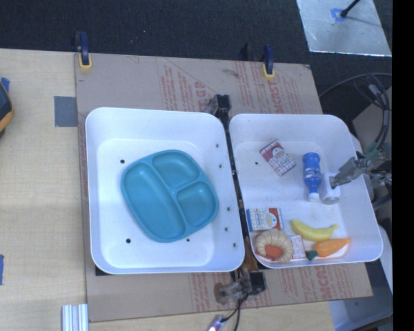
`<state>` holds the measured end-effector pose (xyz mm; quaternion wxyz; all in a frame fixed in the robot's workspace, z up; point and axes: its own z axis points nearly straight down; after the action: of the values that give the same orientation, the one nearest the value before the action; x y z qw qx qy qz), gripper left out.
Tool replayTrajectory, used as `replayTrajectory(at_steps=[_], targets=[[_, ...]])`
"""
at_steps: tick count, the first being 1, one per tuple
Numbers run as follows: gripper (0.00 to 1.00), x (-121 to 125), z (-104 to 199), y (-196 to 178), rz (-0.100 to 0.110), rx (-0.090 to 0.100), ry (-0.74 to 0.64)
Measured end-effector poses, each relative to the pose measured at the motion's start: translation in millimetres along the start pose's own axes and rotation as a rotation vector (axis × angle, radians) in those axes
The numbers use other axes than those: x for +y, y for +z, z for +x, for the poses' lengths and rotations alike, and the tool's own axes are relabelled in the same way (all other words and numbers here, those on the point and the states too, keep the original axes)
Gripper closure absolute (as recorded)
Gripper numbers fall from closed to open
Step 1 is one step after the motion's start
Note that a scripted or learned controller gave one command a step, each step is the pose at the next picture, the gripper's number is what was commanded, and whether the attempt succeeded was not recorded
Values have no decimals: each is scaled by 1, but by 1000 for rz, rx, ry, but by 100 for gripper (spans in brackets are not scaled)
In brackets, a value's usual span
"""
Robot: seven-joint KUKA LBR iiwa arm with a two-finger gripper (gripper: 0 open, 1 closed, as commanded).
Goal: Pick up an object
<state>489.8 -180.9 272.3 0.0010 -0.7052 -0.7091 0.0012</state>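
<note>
We see the two white bins side by side on the desk [34,205]. The left bin [96,185] holds a blue divided plate [169,195] lying flat at its middle. The right bin [362,205] holds the small things: a red-and-white carton [277,157] toward the upper middle, a blue bottle [311,174] lying just right of it, another small carton [263,218] by the bin's left wall, and along the lower edge a round pastry-like toy [273,244], a yellow banana [313,229] and an orange carrot [331,247] close together.

The hand [346,173] shows at the right edge of the frame, over the right bin and just beside the bottle's right side. It is small and partly blurred, so we cannot tell how its jaws stand, and we see nothing between them.

We judge the bottle the likeliest target, being nearest. It looks like light, stiff plastic, smooth and round, so it may roll or slip; we would take it across the middle of its body, jaws square to its long axis. The banana and carrot look light too, but they lie crowded near the bin wall, which leaves less room to close.
</note>
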Motion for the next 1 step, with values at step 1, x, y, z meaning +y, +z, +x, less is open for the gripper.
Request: replayTrajectory(at_steps=[1], targets=[[0,65,9,164,2,0,-1]])
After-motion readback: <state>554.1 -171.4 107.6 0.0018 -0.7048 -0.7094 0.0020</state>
